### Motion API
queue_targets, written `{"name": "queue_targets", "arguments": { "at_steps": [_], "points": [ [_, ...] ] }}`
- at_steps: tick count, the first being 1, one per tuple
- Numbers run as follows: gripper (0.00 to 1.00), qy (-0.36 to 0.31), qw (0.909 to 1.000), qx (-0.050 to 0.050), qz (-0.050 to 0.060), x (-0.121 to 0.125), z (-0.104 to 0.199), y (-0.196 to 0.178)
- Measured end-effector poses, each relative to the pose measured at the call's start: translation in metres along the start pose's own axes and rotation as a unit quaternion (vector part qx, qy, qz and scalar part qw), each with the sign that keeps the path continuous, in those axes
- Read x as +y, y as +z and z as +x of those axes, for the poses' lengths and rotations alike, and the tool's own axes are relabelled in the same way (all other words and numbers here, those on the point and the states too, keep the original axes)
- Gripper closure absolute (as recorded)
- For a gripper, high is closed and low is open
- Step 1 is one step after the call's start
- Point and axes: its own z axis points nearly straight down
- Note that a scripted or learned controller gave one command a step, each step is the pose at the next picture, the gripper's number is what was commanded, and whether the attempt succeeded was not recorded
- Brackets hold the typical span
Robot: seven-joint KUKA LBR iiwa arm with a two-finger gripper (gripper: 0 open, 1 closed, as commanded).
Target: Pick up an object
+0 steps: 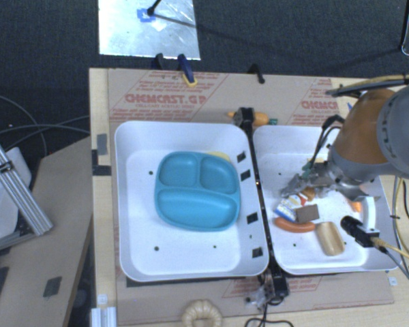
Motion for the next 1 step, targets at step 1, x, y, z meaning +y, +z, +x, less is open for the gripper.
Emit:
{"name": "queue_targets", "arguments": {
  "at_steps": [1],
  "points": [
    [1.0,0.0,1.0,-0.001,-0.005,0.003,0.0004,-0.0134]
  ]
}}
